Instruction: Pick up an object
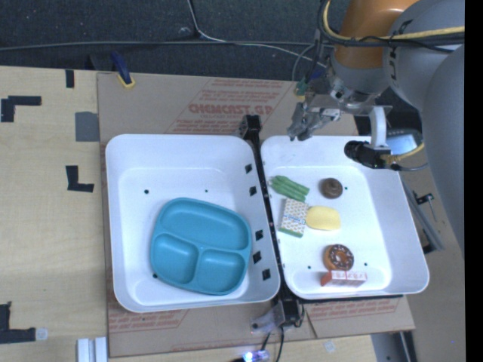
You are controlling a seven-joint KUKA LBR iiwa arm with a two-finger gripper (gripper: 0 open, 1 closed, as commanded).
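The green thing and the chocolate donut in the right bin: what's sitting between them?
In the camera view, between the green thing and the chocolate donut lie a patterned square packet and a yellow lemon-like piece.

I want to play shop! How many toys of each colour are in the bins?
Blue: 1, the tray
Green: 1, the beans
Yellow: 1, the lemon
Brown: 2, the small ball and the donut
Patterned: 1, the packet
Red and white: 1, the bar
Total: 7
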